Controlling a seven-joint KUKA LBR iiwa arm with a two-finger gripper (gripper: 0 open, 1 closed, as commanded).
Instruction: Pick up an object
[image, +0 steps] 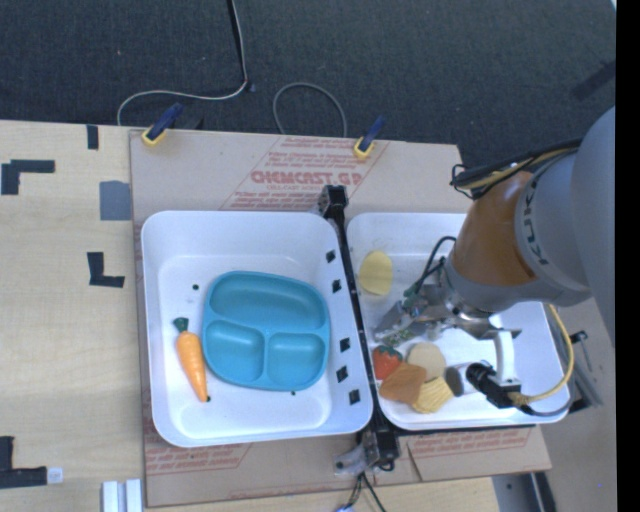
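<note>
Two white bins sit side by side. Reaching in from three o'clock, the gripper (400, 322) hovers low in the right bin (400, 235), above a red toy tomato (386, 359) at six o'clock. Next, I judge: descend and clamp.

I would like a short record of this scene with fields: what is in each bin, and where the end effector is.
left bin: blue divided plate; toy carrot beside it, apart
right bin: pale yellow round piece; cluster of toy foods near the front wall
end effector: over the right bin, above the cluster
fingers: not clear
held object: none visible
</note>
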